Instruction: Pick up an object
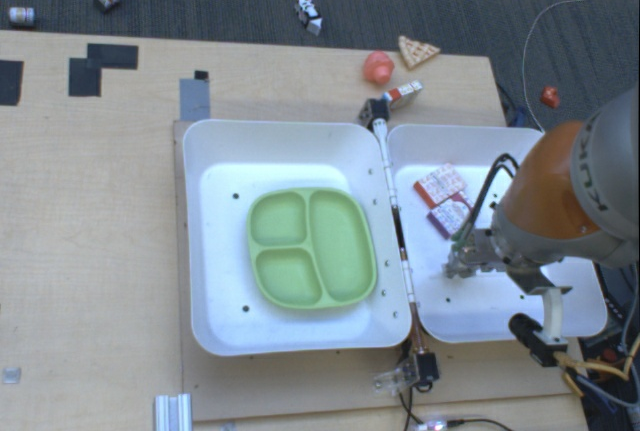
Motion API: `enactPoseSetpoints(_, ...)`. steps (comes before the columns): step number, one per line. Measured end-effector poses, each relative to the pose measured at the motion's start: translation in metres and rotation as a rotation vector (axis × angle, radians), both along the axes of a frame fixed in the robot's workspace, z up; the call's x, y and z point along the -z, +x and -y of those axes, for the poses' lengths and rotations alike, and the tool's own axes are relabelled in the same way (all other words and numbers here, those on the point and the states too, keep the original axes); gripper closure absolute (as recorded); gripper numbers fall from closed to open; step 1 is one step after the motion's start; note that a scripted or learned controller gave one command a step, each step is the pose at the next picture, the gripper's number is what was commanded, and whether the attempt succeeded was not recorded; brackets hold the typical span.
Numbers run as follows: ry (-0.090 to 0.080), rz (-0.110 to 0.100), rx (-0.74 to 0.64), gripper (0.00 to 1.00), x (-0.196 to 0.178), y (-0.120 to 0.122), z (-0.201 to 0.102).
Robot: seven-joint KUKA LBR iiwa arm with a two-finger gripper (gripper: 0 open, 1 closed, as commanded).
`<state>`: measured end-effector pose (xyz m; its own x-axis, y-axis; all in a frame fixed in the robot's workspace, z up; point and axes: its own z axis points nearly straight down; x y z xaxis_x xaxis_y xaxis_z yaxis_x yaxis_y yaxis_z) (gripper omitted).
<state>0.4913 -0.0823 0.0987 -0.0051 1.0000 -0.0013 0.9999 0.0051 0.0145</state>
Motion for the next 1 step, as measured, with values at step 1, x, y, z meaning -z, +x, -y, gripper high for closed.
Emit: enactPoseSetpoints(1,0.000,0.000,0.000,0.00,0.0001,-0.0001,0.0000)
